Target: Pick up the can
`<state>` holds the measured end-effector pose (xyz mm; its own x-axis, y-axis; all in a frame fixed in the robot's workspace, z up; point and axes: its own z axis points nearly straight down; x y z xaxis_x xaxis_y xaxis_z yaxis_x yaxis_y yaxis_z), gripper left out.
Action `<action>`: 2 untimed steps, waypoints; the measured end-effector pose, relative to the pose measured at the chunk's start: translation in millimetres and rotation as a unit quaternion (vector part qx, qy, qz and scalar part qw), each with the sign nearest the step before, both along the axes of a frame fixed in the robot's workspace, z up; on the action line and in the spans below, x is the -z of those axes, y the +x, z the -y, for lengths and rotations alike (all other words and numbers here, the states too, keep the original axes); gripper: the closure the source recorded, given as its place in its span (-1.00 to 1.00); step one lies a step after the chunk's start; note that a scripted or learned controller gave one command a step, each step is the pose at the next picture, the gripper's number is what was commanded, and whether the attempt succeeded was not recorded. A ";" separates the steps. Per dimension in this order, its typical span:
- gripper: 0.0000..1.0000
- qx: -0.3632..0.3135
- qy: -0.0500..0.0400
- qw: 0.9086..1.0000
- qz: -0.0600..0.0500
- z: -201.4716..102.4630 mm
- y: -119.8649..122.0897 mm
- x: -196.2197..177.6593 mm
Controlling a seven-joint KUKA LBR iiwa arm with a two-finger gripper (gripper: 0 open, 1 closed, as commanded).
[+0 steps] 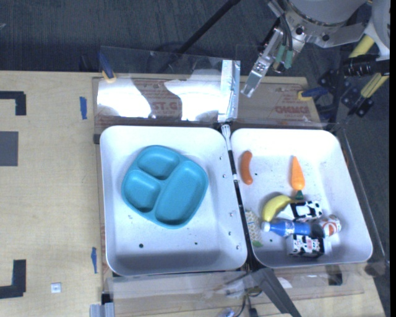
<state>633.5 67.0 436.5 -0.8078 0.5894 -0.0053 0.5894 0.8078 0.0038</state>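
Showing no readable label, the can (330, 226) lies beside a cow-patterned carton (306, 246).

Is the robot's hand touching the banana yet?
Apart. The camera view shows the hand up above the far edge of the bins, while the banana lies down in the right bin, with open white floor between them.

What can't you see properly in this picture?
- The arm: cut off by the top edge of the camera view.
- The pile in the right bin: toys overlap near the banana, so the can cannot be picked out for sure.
- The blue bottle: partly covered by a black-and-white toy.
- The gripper: too small to tell open or shut.
- Specks beside the banana: too small to name.
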 end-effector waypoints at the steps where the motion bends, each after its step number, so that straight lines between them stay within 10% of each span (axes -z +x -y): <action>1: 1.00 0.238 0.001 0.971 0.000 -7.0 18.9 0.7; 2: 1.00 0.266 0.001 0.964 -0.004 -76.9 32.6 43.7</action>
<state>666.1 144.0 392.8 -0.3908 0.9205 0.0006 0.9205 0.3908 -0.0015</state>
